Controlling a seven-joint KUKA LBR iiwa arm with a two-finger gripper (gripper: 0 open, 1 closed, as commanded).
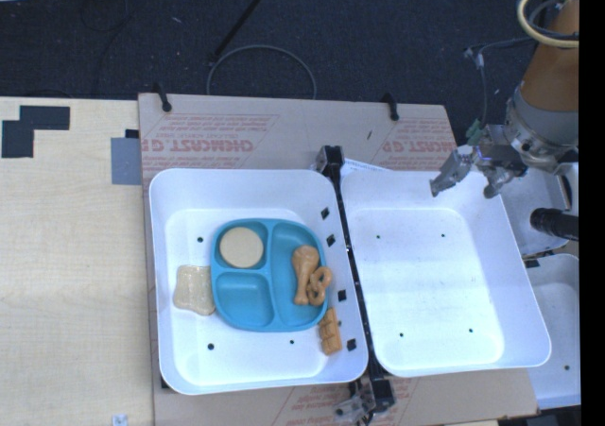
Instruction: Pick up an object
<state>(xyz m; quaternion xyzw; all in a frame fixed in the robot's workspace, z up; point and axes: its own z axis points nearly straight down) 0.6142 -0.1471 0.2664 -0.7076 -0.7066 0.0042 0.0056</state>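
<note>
Counter with two white bins: claw (470, 176) spread open, holding nothing, well right of blue tray (248, 305); best cross over, descend squarely on the pretzel (309, 275).

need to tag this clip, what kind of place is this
Most likely a robotics lab test bench. A grey arm with a two-finger gripper reaches over two white bins; the left bin holds a blue divided tray with toy-like food; loose cables lie on dark carpet.
</note>
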